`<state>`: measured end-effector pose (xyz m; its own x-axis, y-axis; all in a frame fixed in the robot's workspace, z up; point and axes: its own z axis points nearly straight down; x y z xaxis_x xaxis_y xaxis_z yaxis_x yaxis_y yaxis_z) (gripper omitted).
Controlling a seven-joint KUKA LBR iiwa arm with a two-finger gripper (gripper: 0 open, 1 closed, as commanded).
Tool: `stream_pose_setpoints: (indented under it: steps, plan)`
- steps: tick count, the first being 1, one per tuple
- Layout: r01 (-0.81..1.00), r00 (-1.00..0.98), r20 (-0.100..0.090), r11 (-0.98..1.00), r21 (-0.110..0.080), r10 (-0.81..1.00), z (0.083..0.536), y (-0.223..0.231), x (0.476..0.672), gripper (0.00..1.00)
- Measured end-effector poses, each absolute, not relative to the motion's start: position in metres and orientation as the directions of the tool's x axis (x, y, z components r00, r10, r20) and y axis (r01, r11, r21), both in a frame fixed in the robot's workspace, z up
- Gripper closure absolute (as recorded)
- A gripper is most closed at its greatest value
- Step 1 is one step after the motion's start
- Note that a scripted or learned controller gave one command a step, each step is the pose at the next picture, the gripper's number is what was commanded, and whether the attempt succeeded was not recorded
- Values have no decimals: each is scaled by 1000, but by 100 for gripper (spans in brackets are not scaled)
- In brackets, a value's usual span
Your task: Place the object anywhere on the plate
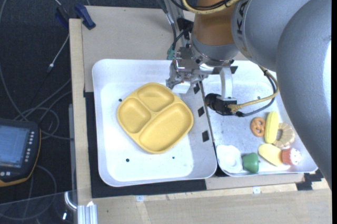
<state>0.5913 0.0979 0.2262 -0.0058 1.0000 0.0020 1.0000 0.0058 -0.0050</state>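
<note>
Dark carpet surrounded a pale wooden bench [121,33], seen from above at a slant, with loose cables trailing over the floor at the left and a handheld control pendant [17,150] lying near the lower left corner. On the bench sat two shallow white bins side by side. A large grey robot arm [295,22] with an orange band reached in from the right and covered much of the right bin [242,123]. The left bin [110,165] held a yellow plate [154,117] with three compartments, lying near the bin's middle. The gripper [181,80] hung over the far edge of the left bin, just beyond the plate's far rim; how far its fingers stood apart could not be made out, and nothing could be seen between them. Small toy foods lay clustered in the near right part of the right bin: a yellow banana-like piece [271,127], a small brown pretzel [257,126], a green piece [251,163] and a white piece [229,156].
</note>
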Motion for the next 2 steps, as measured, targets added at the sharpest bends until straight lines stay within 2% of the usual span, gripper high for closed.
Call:
stream_pose_setpoints:
  steps: [1,2]
  plan:
    - [1000,-1,1,1,0,1000,229,98,596,100]
    - [1000,-1,0,1,0,1000,229,98,596,0]
